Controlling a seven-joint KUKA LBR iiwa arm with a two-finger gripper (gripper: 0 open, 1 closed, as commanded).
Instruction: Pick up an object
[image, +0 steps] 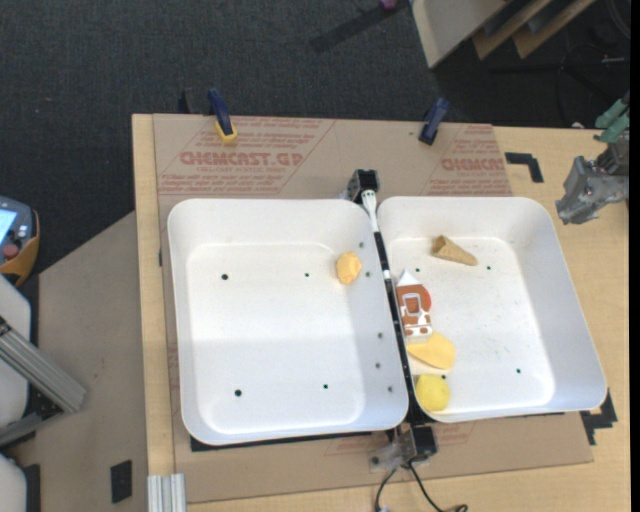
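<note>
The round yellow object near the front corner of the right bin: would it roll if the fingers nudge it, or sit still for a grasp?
The yellow ball looks rounded, so a nudge would probably roll it. It sits close to the right bin's inner wall, touching or nearly touching the flat yellow piece, which may hinder rolling and finger access. Its weight is unclear.

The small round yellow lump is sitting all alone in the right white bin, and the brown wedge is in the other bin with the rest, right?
Not quite. The camera view shows the small round yellow lump alone in the left white bin, close to its right wall. The brown wedge is in the right white bin with the rest.
</note>
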